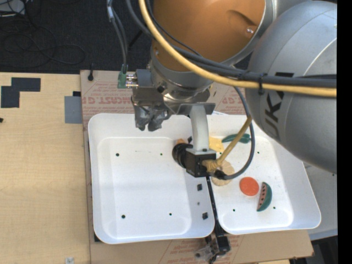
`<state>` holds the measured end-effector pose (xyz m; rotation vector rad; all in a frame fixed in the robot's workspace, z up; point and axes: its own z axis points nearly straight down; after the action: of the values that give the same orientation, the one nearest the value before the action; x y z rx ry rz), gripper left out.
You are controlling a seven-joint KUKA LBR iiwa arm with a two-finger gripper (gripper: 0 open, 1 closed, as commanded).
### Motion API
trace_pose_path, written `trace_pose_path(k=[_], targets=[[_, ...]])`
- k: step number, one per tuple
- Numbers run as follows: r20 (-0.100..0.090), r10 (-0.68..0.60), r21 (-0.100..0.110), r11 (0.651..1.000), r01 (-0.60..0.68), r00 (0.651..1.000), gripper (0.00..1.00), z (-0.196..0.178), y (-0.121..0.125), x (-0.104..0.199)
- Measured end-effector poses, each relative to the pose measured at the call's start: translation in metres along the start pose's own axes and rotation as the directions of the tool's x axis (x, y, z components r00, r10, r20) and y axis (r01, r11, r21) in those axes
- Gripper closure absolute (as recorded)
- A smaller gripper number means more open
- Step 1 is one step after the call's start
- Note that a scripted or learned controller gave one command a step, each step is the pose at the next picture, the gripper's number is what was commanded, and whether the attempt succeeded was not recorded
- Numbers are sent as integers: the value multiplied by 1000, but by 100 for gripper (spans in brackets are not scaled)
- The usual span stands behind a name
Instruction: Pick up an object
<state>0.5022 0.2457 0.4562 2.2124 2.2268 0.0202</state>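
Currently the gripper (pixel 149 120) sits over the far rim of the left bin (pixel 93 175), somewhat right of that rim's middle. It reads as a dark grey clump from this angle, so I can't tell how far open it is. No item visible in its grip. Can't tell whether it is touching the rim or hanging above it.

The arm (pixel 297 81) comes in from the right and covers the upper right of the view, with its orange band (pixel 203 21) at top centre.

All the pick candidates are in the right bin (pixel 308 202), apart from the gripper:
- yellow piece (pixel 215 145) near the bin's far left corner
- green piece (pixel 240 138) just beside it, on the right
- tan round piece (pixel 224 177) further forward and partly hidden, so I can't identify it
- orange disc (pixel 249 186) just right of the tan piece
- watermelon slice (pixel 264 197) just beside the disc, rind facing right

The two bins sit touching side by side on a cardboard sheet (pixel 102 100) with red print. That lies on the pale wood surface (pixel 38 175).
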Motion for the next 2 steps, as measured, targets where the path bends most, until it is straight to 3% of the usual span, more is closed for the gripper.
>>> trace_pose_path(k=[1, 2], targets=[[14, 6, 24, 1000, -6, 1000, 100, 106, -30, -3], [9, 8, 11, 1000, -8, 1000, 100, 68, -1, -30]])
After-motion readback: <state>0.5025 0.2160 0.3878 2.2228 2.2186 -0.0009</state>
